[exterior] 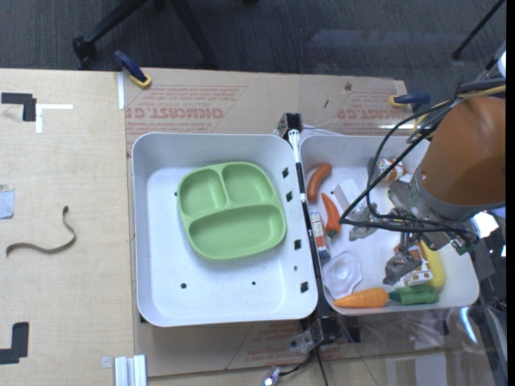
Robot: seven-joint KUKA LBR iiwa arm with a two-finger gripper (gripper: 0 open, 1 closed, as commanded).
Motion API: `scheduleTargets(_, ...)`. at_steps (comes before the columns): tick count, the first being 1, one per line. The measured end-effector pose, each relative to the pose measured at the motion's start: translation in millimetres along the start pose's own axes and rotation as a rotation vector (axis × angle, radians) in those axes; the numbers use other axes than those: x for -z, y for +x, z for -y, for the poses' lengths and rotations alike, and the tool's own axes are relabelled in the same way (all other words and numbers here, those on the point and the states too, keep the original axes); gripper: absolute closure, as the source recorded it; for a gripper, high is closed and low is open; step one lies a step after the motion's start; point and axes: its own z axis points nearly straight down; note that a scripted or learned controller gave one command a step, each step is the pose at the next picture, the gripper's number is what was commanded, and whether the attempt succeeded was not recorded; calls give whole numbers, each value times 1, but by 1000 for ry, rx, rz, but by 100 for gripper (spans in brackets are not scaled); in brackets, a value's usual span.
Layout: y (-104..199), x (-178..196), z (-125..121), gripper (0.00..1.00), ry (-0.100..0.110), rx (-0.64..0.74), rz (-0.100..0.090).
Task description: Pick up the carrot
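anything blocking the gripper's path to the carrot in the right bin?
Nothing visible does. The orange tapered carrot lies at the near edge of the white right bin, and the gripper hangs up and to its right. A green vegetable touches the carrot's right end; a clear plastic piece sits just above it.
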Motion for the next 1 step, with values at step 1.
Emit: scheduleTargets(1, 5, 49, 94, 0, 2, 177, 2)
